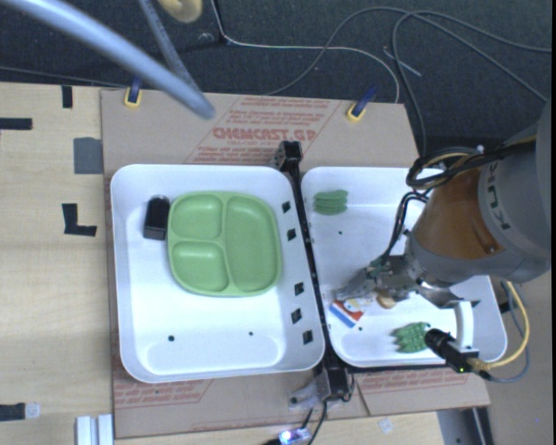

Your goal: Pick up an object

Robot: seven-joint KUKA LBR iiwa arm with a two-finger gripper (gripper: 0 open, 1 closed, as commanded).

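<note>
Arm [482, 216] reached from 3 o'clock into the right bin [371, 349]; its jaws [375, 284] sat low near a small red-white-blue item [346, 311]. Jaw state: can't tell. Green toy [411, 337] at 5 o'clock, green pad [330, 201] at 11. Left bin [148, 341] held a green divided plate [225, 243] w/ a black block [156, 218] touching its 9 o'clock edge.

**What's sitting in the two bins right now**

Left bin: a light green divided plate [226, 244] with three compartments, lying flat around the middle, right side up. Just beside its upper left edge sits a small black block [156, 218], looks like it's touching or nearly so.

Right bin: a small green ridged piece [330, 202] near the top left corner. A flat red, white and blue item [345, 311] lies near the left wall, lower down. A bumpy green object [410, 337] rests close to the bottom edge.
</note>
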